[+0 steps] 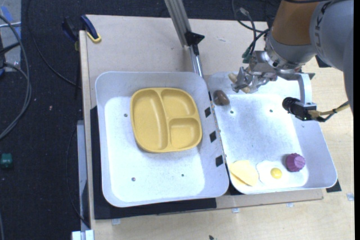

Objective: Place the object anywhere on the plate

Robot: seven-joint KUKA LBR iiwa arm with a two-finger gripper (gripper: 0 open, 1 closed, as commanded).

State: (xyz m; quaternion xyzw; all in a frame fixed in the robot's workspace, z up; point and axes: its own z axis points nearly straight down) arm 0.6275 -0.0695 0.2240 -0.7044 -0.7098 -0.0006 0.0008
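A yellow plate point(166, 120) with three compartments lies in the left bin point(112, 177). In the right bin point(264, 126) a small brown rounded object point(221, 98) sits at the far left corner, close to the divider. My gripper point(243, 82) hangs over the right bin's far edge, just right of and slightly beyond the brown object, apart from it. A yellow slice point(243, 172), a fried egg toy point(271, 172) and a purple object point(294, 162) lie along the right bin's near edge.
A slanted metal pole point(175, 3) comes down to the far end of the strip between the bins. A black cable piece point(297, 107) hangs from the arm over the right bin. Black clips point(214, 135) line the divider.
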